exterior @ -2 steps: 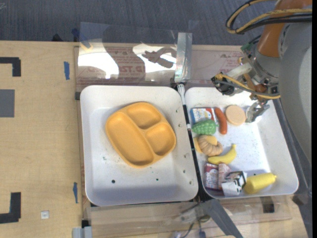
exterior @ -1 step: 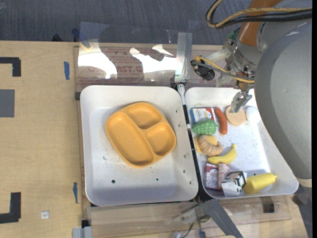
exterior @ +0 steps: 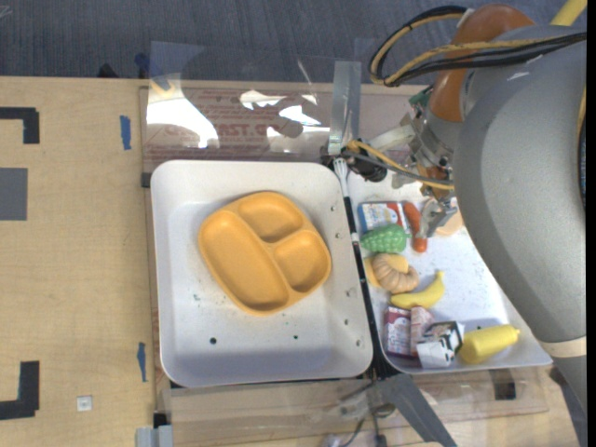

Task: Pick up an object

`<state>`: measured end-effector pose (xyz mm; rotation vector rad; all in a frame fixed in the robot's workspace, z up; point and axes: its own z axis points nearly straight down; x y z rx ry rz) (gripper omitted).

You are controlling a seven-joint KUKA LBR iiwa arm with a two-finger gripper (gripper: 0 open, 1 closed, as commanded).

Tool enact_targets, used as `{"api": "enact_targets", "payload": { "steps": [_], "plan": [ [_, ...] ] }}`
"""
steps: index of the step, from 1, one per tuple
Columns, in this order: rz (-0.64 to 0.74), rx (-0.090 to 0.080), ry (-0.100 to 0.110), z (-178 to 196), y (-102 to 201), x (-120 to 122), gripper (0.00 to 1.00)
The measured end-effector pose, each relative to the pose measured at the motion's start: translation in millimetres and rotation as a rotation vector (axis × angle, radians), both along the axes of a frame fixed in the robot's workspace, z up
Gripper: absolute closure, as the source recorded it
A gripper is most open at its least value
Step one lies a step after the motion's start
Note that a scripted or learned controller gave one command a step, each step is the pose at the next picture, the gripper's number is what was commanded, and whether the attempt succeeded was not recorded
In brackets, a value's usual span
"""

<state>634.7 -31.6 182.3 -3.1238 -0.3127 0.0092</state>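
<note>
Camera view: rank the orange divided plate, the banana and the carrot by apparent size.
1. orange divided plate, by far the largest.
2. banana.
3. carrot, smallest, though the tool may partly hide it.

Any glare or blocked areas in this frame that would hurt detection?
Camera view: bright glare on the clear plastic sheet behind the bins; the yellow divided plate is evenly lit and sharp; the grey arm is close to the lens, soft, and covers the right bin's far side.

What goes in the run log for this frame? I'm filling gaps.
arm: over right bin | gripper: above carrot, nothing seen held | left bin: yellow divided plate | pick: not done
</note>
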Motion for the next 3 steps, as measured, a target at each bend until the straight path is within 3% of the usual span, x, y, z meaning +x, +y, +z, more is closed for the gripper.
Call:
{"api": "enact_targets", "payload": {
  "steps": [1,2,3],
  "plan": [
    [0.060,0.000,-0.004,33,-41,-30,0.00],
    [0.003,-0.001,-0.005,39,-58,7,0.00],
    [0.006,0.000,-0.006,50,-56,8,1.00]
  ]
}}
